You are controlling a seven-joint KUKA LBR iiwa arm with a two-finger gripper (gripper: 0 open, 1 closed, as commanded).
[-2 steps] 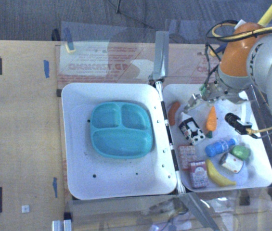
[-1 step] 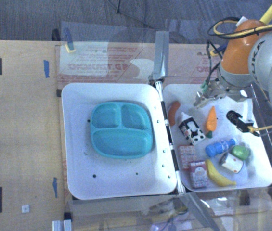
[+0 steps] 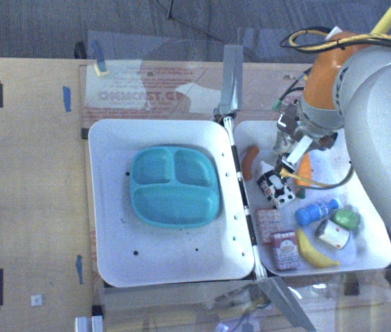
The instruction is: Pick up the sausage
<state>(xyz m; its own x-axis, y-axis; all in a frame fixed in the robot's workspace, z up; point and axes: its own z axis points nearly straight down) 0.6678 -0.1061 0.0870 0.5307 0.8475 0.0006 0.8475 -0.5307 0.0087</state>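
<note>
The sausage (image 3: pixel 249 162), reddish-brown and short, lies near the upper left of the right bin (image 3: pixel 382 251), close to the wall between the two bins. My gripper (image 3: pixel 276 185) hangs low over the right bin, just right of and slightly nearer than the sausage, with a small gap between them. Nothing shows between its fingers. The grey arm with its orange band (image 3: pixel 326 81) reaches in from the upper right.
A blue divided plate (image 3: pixel 175 185) sits in the left bin (image 3: pixel 112 254). The right bin also holds an orange piece (image 3: pixel 305 169), a blue bottle (image 3: pixel 316 211), a green item (image 3: pixel 347 218), a banana (image 3: pixel 314 251) and two red packets (image 3: pixel 285 249).
</note>
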